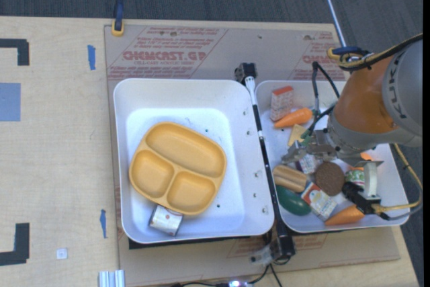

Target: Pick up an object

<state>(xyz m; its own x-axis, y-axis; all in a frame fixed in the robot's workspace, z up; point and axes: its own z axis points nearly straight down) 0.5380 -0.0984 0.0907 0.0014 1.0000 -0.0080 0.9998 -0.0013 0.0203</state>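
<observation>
My gripper (306, 152) reaches down into the right bin (400, 210) among a pile of toy food, under the grey arm with its orange band (363, 104). Close around it lie a yellow cheese wedge (295, 134), a tan bread roll (289, 178) and a brown round patty (329, 178). An orange carrot (293, 118) and a red and white carton (282, 99) sit at the bin's far end. The wrist and the clutter hide how the fingers stand, and I see nothing lifted.
The left bin (127, 94) holds a yellow divided plate (177, 167) and a small silver box (165, 220) at its near edge. A green piece (293, 201), a second carrot (345, 215) and a red and white packet (318, 200) fill the right bin's near end.
</observation>
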